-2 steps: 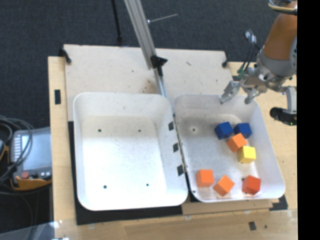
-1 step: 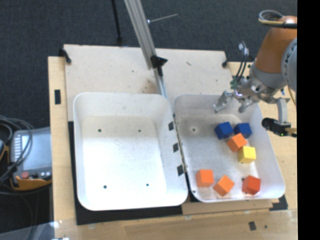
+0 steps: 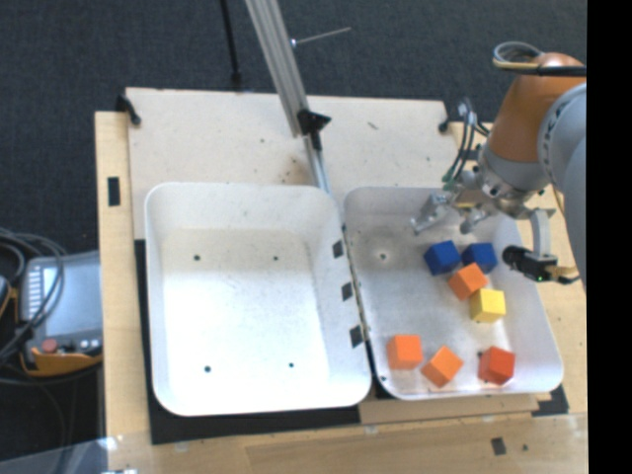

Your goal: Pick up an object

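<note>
Seven small blocks and two white bins.

The right bin [image 3: 528, 358] holds two blue blocks [image 3: 442, 257] [image 3: 481, 256], three orange blocks [image 3: 468, 280] [image 3: 404, 351] [image 3: 443, 365], one yellow block [image 3: 488, 305] and one red block [image 3: 497, 364] at about 5 o'clock; the left bin [image 3: 168, 294] sits beside it at 9 o'clock.

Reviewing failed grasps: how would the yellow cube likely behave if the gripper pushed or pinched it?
The yellow cube looks rigid with flat faces, so it would probably slide, not roll. It touches an orange cube, so a push might shift both. It seems small and probably light.
</note>
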### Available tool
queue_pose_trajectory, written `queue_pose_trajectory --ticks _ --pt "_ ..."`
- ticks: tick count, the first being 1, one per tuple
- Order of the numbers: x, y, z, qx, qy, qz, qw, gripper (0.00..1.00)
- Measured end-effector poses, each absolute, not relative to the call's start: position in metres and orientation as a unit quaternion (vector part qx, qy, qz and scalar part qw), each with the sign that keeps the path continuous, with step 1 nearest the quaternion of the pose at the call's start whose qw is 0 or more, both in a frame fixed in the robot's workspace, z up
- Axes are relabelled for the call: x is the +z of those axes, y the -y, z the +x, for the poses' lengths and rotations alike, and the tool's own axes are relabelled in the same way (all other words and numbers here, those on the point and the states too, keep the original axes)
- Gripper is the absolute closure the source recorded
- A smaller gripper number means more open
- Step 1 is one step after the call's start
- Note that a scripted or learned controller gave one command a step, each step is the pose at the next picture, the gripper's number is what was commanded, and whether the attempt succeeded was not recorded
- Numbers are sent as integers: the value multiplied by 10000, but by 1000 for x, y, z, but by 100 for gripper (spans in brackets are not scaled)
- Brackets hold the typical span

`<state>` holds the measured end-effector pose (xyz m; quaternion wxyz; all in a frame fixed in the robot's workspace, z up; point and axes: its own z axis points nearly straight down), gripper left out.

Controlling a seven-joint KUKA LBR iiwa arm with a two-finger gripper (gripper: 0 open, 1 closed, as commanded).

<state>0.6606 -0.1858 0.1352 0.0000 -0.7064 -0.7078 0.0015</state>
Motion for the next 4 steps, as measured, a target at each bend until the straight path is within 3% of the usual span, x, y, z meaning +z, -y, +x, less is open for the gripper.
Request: queue_pose_trajectory --ticks 1,2,3,4 --pt "150 187 663 -6 7080 -7062 -39 100" --pt "212 182 661 -20 7082 -7060 -39 100" --pt "228 184 662 -9 7088 -7054 -19 100" --pt "239 132 663 -11 7094 -7048 -4 100"
